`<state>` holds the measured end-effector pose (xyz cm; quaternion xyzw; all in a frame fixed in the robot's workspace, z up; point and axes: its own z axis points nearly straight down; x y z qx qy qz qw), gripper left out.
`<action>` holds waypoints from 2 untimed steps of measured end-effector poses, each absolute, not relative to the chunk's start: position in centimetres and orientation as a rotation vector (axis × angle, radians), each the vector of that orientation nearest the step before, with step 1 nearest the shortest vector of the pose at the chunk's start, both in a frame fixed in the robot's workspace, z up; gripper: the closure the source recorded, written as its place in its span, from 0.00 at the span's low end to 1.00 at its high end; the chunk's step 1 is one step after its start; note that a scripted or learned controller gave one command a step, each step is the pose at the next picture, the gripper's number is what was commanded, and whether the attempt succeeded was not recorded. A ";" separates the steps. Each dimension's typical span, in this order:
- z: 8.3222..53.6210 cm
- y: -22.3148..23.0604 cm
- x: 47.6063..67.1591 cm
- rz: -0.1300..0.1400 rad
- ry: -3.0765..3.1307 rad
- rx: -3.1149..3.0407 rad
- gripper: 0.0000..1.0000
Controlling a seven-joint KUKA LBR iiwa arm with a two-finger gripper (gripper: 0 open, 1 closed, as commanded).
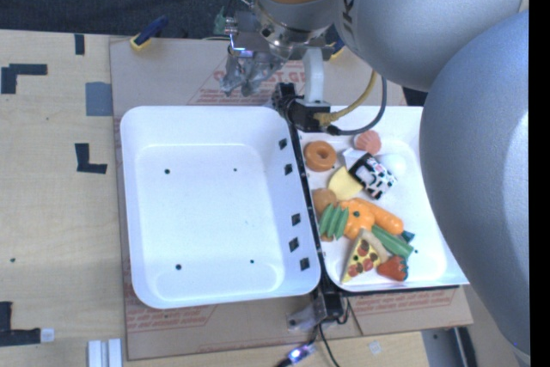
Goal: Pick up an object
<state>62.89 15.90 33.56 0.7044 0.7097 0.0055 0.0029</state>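
The right bin holds a pile of toy food: a brown donut, a pink piece, a black-and-white block, a yellow wedge, an orange carrot, a green vegetable, a pizza slice and a red piece. My gripper hangs past the far rim of the left bin, over the brown cardboard, up and to the left of the food. Nothing shows in it.
The arm's grey body covers the upper right and the right bin's far corner. A black divider strip runs between the bins. A blue and yellow object lies on the bench at the back left.
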 end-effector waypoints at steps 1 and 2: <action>25.6 22.8 62.0 -0.009 2.232 2.216 1.00; 36.4 23.5 59.0 0.013 2.226 2.214 1.00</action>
